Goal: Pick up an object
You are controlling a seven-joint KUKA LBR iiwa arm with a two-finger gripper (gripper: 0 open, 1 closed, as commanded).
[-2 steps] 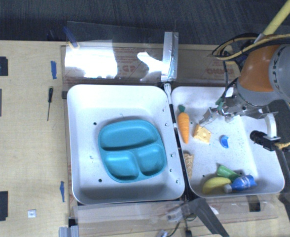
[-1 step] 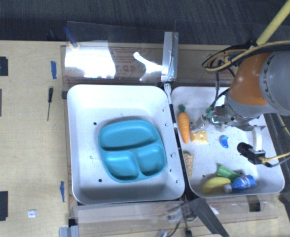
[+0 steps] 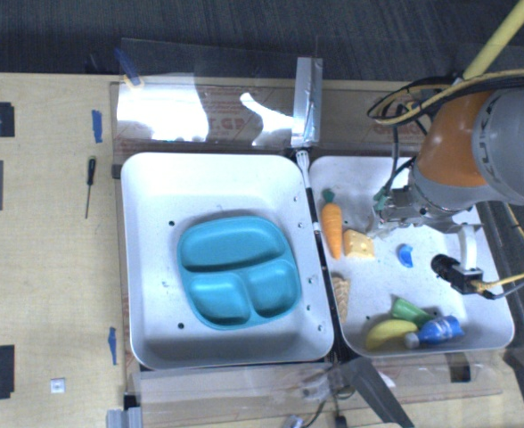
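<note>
The right bin (image 3: 356,171) holds an orange carrot (image 3: 332,228) with a green top, lying along its left wall. A pale yellow wedge (image 3: 359,245) lies just right of the carrot. A small blue piece (image 3: 405,256) sits mid-bin. At the front lie a yellow banana (image 3: 391,332), a green item (image 3: 410,310) and a blue bottle (image 3: 438,330). My gripper (image 3: 385,210) hangs low over the bin's back half, just above and right of the yellow wedge. The wrist body hides its tip.
The left bin (image 3: 151,194) carries a blue divided tray (image 3: 238,270). A brown textured item (image 3: 339,294) rests by the right bin's left wall. A black fitting with cable (image 3: 455,273) hangs off the arm over the bin's right side. Cables loop above the wrist (image 3: 405,101).
</note>
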